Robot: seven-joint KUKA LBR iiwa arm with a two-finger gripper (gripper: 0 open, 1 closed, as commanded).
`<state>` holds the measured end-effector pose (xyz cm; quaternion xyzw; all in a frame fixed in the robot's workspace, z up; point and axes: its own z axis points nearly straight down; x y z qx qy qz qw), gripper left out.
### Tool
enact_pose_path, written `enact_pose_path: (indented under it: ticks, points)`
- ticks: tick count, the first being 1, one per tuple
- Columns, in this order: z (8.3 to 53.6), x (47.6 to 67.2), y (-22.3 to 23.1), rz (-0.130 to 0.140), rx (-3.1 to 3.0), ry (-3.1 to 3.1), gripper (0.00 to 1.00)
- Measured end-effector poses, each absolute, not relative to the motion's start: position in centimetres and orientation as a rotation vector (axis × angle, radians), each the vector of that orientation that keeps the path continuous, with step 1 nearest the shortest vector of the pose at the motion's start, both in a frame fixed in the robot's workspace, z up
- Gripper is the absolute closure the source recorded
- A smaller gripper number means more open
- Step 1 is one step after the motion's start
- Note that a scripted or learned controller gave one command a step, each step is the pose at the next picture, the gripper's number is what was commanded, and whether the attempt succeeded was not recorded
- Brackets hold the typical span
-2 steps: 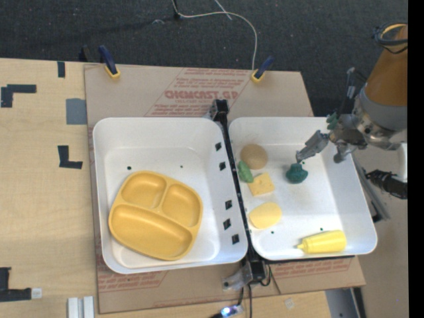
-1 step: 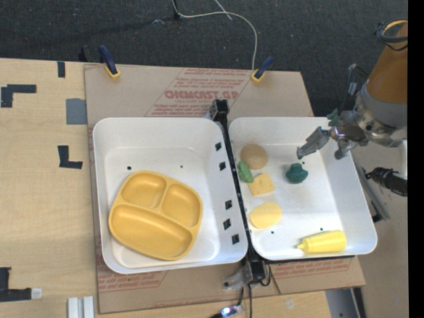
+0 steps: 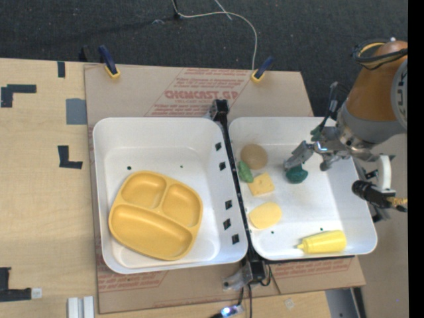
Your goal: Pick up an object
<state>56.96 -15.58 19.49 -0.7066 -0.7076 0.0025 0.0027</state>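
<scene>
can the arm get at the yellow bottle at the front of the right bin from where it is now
Probably yes. The yellow bottle lies alone near the front wall of the right bin, with bare floor around it. The end effector hangs over the same bin, beside a green object.

A wooden bench [image 3: 40,197] is covered by a cardboard sheet [image 3: 192,91], clamped at twelve o'clock. Two white bins, the left bin [image 3: 106,138] and the right bin [image 3: 351,240], are borne on it.

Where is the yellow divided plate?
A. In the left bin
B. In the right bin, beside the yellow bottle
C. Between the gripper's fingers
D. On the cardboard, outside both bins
A: the yellow divided plate lies flat in the left bin, across the divider from the gripper.
</scene>
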Motion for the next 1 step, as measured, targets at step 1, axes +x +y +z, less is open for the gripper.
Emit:
enact_pose_path:
  ticks: [1]
  points:
    - [14.51,56.20,-16.22,0.008,-2.218,-2.217,0.00]
